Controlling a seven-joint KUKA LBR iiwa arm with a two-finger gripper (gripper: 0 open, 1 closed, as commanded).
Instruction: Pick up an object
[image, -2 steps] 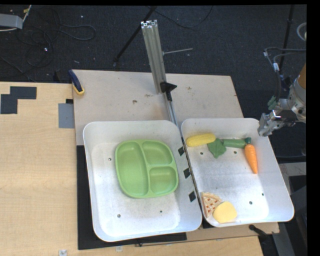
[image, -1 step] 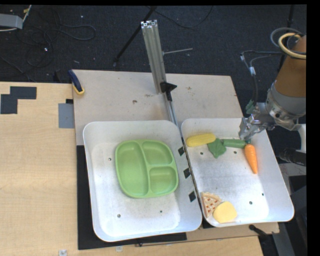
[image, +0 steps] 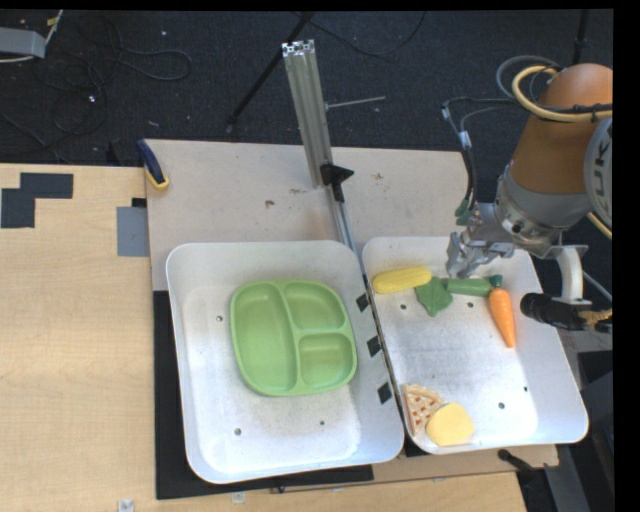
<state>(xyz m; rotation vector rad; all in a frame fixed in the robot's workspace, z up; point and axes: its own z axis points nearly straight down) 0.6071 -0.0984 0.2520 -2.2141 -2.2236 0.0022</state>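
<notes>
So the gripper was down at the far edge of the right bin, right over the green toy (some leafy veggie thing, hard to say what). Couldn't tell if the fingers were spread or pinching anything, too small and blurry. The corn sat just left of the green toy, the carrot just right of it. A waffle and a yellow lump lay touching in the near corner. The left bin had a green tray.
</notes>
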